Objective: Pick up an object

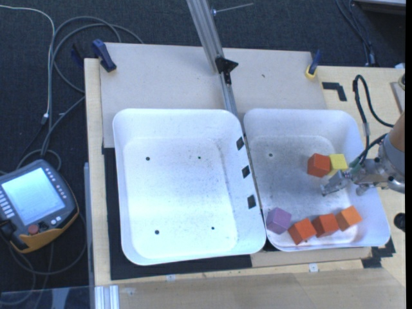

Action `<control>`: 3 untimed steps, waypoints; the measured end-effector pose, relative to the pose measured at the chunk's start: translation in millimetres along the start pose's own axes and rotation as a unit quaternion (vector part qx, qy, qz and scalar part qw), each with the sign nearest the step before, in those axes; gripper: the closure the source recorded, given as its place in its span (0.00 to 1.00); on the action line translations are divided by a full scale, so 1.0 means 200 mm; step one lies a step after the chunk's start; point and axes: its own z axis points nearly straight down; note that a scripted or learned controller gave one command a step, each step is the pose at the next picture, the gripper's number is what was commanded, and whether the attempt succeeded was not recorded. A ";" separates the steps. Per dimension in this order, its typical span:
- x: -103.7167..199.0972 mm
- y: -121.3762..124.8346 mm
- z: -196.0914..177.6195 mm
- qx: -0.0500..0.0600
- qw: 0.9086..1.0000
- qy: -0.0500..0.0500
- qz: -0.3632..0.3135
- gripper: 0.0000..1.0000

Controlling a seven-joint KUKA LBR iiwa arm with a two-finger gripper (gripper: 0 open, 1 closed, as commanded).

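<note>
Gripper [339, 181] (finger state unclear) hovers near right bin's [302, 118] edge, beside yellow block [338, 162].

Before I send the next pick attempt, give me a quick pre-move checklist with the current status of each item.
1. Blocks are in the right bin: ok. An orange block and a yellow block sit side by side mid-bin; a purple block and three orange blocks line the near wall.
2. Tool is over the right bin: ok, just below the yellow block.
3. Tool carries nothing already: cannot tell; nothing is visible between its fingers, and their state is unclear.
4. Nearest target stands free: not ok, orange and yellow blocks look to be touching.
5. Near-row blocks have room for the fingers: not ok, packed against the wall.
</note>
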 end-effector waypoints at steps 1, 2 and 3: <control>-0.02 0.44 0.40 0.002 1.000 0.001 -0.001 0.00; -0.02 0.44 0.33 0.001 1.000 -0.001 0.000 1.00; -0.02 0.44 0.33 0.002 1.000 -0.001 0.000 0.00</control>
